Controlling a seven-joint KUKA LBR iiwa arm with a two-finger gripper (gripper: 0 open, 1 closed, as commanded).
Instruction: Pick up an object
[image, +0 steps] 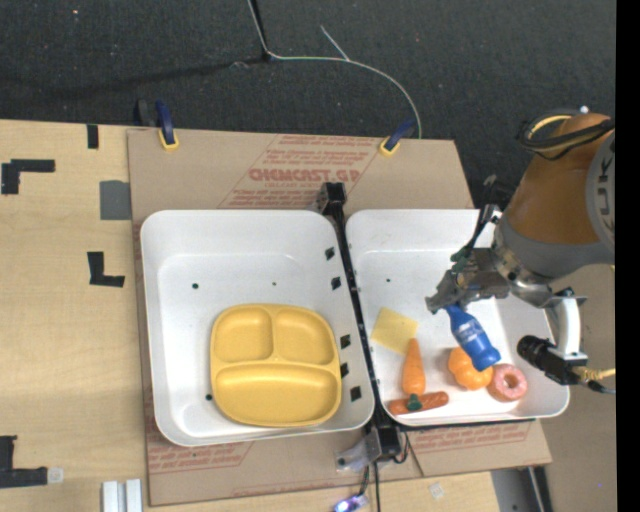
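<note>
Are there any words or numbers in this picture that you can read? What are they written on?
"CHEMCAST GP", roughly: red print on the brown cardboard sheet under the two white bins; the letters are blurry, so I am not sure of them.
Smaller red lines above and below that word: too blurred to read.
More red print on the cardboard's front edge, below the bins: too small to read.
The blue bottle: no label I can read.

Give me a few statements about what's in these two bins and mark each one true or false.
1. The yellow divided plate lies in the left bin. True.
2. The blue bottle lies in the left bin. False: it is in the right bin, just below the gripper.
3. The pink donut sits beside the orange fruit. True.
4. The carrot rests on the yellow plate. False: it lies in the right bin, below the yellow cheese slice.
</note>
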